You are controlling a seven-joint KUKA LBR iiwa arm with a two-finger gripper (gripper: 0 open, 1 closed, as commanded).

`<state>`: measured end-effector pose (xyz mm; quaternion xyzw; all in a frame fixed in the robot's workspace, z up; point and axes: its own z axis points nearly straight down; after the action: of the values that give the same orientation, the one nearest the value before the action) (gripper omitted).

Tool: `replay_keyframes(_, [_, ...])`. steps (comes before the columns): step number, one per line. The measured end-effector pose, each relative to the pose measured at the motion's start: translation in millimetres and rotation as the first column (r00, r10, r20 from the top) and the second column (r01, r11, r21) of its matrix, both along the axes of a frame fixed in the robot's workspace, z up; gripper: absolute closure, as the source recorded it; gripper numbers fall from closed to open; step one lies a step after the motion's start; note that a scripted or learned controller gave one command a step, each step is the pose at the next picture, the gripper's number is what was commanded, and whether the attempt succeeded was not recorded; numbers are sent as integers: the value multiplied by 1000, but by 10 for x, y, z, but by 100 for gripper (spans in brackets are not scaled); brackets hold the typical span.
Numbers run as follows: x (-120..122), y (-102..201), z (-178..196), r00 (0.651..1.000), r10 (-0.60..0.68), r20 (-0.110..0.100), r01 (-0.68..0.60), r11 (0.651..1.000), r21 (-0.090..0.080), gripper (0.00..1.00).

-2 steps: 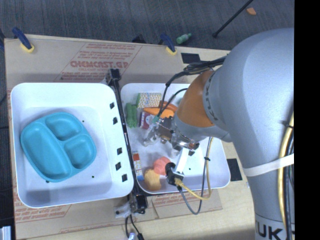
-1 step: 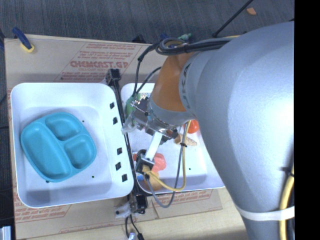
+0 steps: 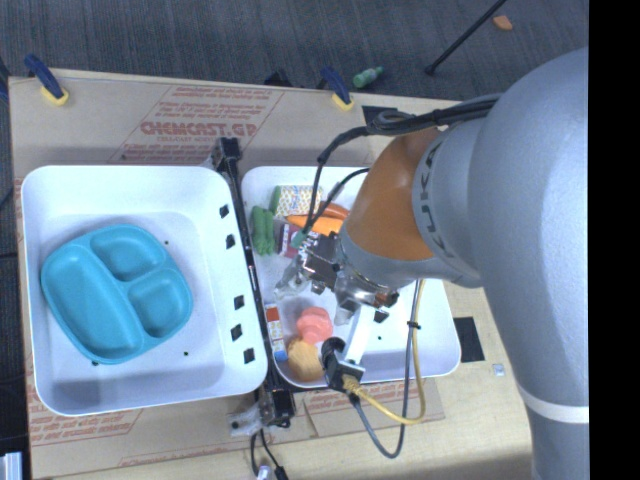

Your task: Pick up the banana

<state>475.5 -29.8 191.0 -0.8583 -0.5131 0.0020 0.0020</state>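
Observation:
My gripper (image 3: 303,266) reaches down into the right bin (image 3: 440,353), near its left-middle part, under the grey arm with its orange band (image 3: 395,203). The wrist covers much of the bin's middle. A yellow-orange piece (image 3: 330,216) shows just above the gripper, against the wrist; I cannot tell whether it is the banana. Beside the gripper lie a green item (image 3: 262,230) and a patterned box (image 3: 295,200). Below it sit a pink object (image 3: 314,324) and a tan rounded object (image 3: 304,359).
The left bin (image 3: 60,388) holds a blue divided plate (image 3: 115,293). A black divider with clips (image 3: 240,268) runs between the bins. Blue clamps (image 3: 46,80) (image 3: 336,85) sit at the bench's far edge. A yellow cable (image 3: 395,408) loops past the right bin's front edge.

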Motion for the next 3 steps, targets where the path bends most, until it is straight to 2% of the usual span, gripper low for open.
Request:
replay_keyframes(1, [419, 671, 2, 995, 99, 1, -99, 995, 1, 0])
replay_keyframes(2, [113, 119, 669, 966, 259, 2, -259, 966, 0, 0])
replay_keyframes(3, [-2, 949, -3, 976, 218, -1, -218, 976, 1, 0])
